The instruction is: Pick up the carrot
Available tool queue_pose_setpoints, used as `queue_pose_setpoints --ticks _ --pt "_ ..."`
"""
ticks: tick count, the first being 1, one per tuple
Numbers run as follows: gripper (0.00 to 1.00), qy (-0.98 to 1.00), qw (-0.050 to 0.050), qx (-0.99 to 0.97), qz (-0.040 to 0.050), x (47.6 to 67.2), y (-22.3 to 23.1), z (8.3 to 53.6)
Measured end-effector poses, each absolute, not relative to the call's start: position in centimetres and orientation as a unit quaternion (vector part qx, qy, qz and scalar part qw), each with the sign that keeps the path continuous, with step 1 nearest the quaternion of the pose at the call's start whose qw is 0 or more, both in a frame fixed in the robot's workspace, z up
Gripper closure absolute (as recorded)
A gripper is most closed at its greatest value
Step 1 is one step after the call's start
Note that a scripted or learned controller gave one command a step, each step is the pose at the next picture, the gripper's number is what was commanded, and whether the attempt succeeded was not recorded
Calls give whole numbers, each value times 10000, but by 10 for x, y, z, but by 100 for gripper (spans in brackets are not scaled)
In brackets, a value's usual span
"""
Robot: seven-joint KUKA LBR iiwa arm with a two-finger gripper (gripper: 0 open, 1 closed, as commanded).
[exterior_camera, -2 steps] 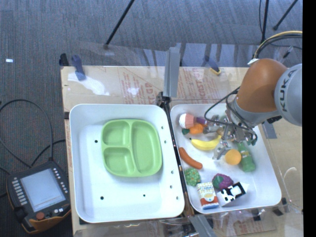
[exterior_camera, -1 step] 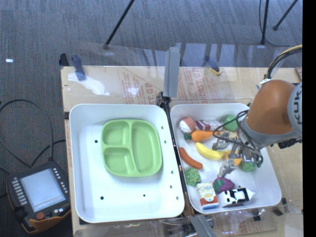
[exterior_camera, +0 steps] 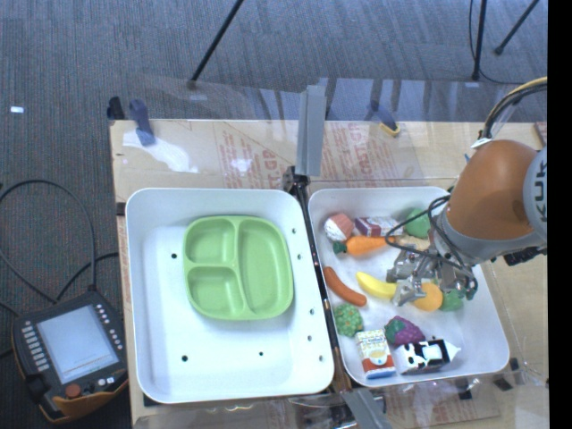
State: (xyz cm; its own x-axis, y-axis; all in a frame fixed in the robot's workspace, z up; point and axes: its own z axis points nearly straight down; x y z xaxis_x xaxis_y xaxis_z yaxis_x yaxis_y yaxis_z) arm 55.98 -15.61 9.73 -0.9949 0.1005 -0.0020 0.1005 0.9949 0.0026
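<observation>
The carrot is orange with a green tip at its left end. It lies on its side in the upper middle of the right bin. My gripper hangs low over the bin's right-centre, to the right of and below the carrot and apart from it. It is right above an orange fruit and beside a yellow banana. The arm's orange band rises behind it.
The right bin also holds a sausage, broccoli, a juice carton, purple grapes, a cow-print carton and green items. A green divided plate sits in the left bin.
</observation>
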Motion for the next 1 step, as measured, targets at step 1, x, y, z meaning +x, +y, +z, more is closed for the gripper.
queue_pose_setpoints --ticks 1 --pt "100 9953 7 967 7 591 -187 89"
